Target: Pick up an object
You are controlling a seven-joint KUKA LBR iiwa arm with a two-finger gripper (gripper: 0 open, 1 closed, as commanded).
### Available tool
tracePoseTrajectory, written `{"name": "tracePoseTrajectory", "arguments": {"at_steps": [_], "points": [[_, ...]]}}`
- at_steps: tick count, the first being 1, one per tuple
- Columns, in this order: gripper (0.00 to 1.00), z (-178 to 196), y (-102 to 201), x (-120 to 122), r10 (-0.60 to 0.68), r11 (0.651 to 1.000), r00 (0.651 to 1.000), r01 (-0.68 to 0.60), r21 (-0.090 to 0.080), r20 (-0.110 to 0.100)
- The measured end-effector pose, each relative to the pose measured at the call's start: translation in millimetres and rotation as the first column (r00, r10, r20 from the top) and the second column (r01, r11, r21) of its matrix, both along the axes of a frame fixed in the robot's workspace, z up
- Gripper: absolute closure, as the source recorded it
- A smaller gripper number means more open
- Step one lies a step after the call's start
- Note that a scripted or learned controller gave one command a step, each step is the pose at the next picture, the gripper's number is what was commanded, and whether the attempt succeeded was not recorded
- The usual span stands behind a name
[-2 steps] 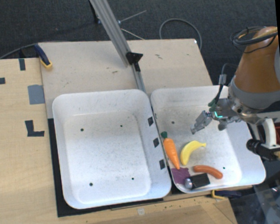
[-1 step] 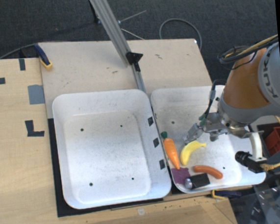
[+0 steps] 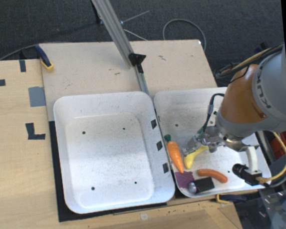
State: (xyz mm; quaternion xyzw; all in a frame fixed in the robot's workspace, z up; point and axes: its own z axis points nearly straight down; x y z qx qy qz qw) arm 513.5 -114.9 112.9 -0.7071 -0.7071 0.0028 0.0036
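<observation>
Reaching in over the right bin [image 3: 192, 99], the arm [image 3: 250, 103] holds its pincer [image 3: 200, 143] low among the toys, and everything worth describing sits in relation to that point. Far to the pincer's left lies the left bin [image 3: 101, 103], a bare white tray that serves as the other half of the pair, with a slanted metal rail [image 3: 117, 28] rising beyond it. Just left of the pincer, against the bin wall, lies an orange carrot [image 3: 175, 156], lengthwise along the wall, probably because loose things slide to the lowest edge of a shallow tray. Directly under and a little below the pincer is a yellow piece, likely a toy banana [image 3: 191, 158], and the tool seems aimed at it; whether the pincer is spread or pressed together cannot be told, since the wrist hides the tips from this slant, and nothing can be seen pinched. Below the pincer, in the bin's near corner, sit a purple block [image 3: 185, 178] and a black block [image 3: 203, 184], touching or nearly so, crowded together with the carrot's end. Below and slightly right lies a red-orange sausage-shaped toy [image 3: 212, 175], apart from the rest and so perhaps the easier catch. The wrist comes down steeply, which suits a top-down grab in a cluttered corner, yet the neighbours stand close enough to be nudged.
</observation>
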Motion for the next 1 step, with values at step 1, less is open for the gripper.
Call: {"name": "tracePoseTrajectory", "arguments": {"at_steps": [1], "points": [[0.00,-24.1,0.1,0.0,0.001,1.000,1.000,-0.001,-0.002,0.008]]}}
